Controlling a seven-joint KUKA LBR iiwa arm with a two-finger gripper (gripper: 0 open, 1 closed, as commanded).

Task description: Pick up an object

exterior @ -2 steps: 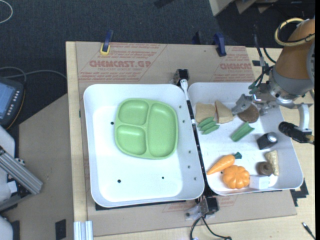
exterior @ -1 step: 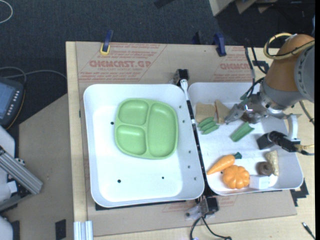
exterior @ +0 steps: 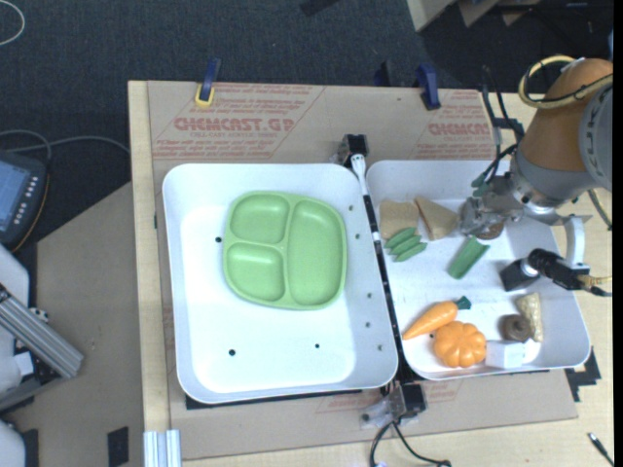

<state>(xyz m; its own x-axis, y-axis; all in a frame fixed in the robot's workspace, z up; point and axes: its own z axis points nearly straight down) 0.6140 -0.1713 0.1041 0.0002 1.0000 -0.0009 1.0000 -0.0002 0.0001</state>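
Observation:
My gripper [exterior: 483,224] hangs over the back of the right bin [exterior: 574,331], reaching in from the right. A green pickle-like stick [exterior: 467,258] lies slanted just below it, its upper end close to the gripper tip. Whether the two touch is hidden by the gripper body. Green pea pods [exterior: 405,244] and tan bread wedges [exterior: 424,217] lie to the gripper's left. Toward the front of that bin are a carrot [exterior: 431,319], an orange pumpkin [exterior: 458,344], a tan piece [exterior: 530,312] and a small brown piece [exterior: 512,329].
The left bin [exterior: 195,261] holds a green divided plate [exterior: 286,250]. A black divider [exterior: 372,241] runs between the two bins. A white flat piece [exterior: 508,356] lies at the right bin's front rim. Clamps [exterior: 205,86] hold the cardboard at the back.

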